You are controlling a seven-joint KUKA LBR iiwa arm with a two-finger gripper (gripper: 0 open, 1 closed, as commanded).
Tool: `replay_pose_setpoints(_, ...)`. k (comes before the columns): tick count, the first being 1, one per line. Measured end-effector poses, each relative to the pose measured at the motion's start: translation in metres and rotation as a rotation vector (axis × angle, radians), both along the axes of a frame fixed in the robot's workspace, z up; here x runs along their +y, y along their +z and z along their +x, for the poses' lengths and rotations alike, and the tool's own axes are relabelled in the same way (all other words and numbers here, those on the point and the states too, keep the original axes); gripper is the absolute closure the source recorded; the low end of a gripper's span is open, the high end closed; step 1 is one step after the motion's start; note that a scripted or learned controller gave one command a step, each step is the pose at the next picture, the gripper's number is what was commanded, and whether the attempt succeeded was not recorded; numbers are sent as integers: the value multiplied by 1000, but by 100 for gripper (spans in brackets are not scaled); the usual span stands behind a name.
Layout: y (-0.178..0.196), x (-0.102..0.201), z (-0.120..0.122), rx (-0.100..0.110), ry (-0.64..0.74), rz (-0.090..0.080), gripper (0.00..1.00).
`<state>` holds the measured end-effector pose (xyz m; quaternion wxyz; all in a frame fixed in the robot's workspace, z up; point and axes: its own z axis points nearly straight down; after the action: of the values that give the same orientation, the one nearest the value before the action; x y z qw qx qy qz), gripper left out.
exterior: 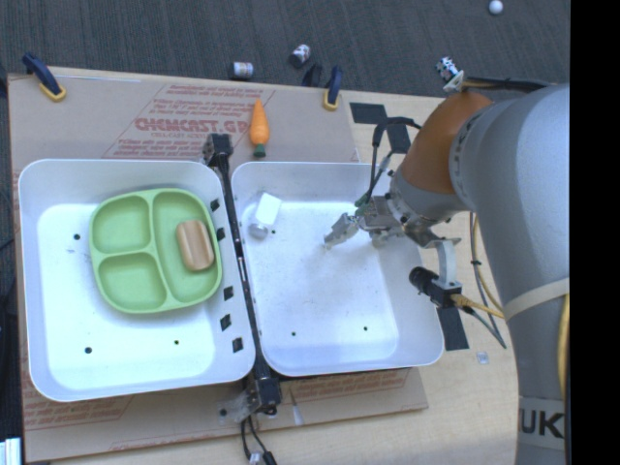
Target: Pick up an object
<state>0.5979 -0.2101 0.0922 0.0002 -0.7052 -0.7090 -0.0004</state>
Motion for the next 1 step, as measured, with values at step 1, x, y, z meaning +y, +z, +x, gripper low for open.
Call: replay_pose_setpoints(1, 10, 0, 0, 1, 4, 0, 100)
